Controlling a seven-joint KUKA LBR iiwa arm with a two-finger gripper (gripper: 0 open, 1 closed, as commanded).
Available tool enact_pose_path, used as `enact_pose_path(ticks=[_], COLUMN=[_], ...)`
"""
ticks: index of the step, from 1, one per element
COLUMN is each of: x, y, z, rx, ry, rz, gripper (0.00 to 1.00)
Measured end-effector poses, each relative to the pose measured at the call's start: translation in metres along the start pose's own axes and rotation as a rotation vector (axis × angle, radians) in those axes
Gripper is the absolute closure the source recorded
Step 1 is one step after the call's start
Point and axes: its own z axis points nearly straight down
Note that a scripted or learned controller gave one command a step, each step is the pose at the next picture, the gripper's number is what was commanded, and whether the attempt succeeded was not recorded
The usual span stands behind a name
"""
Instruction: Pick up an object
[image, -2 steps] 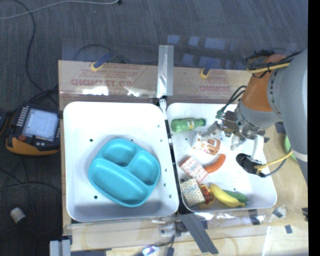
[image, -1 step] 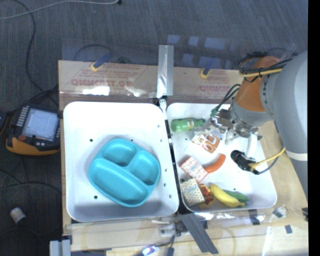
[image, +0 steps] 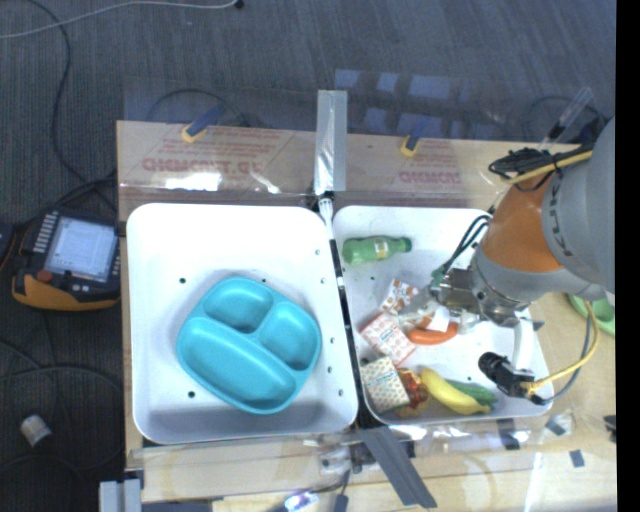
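A single fixed camera is looking down on the bench (image: 230, 165) from above, tilting slightly so the far edge of the bench is lying toward twelve o'clock and the near edge toward six. It is sitting far enough back to be taking in both white bins whole: the left bin (image: 160, 240) is sitting toward nine o'clock of centre, the right bin (image: 440, 225) toward three. Dark carpet (image: 150, 50) is showing from nine round to twelve o'clock. The arm (image: 575, 215) is reaching in from three o'clock, partly overhanging the right bin.
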Motion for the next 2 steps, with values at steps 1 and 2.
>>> enact_pose_path(ticks=[1,2], x=[0.004,-0.005], y=[0.001,-0.035], z=[0.018,0.026], rx=[-0.035,-0.018], ry=[-0.011,-0.001], rz=[-0.011,-0.02], gripper=[0.0,0.0])
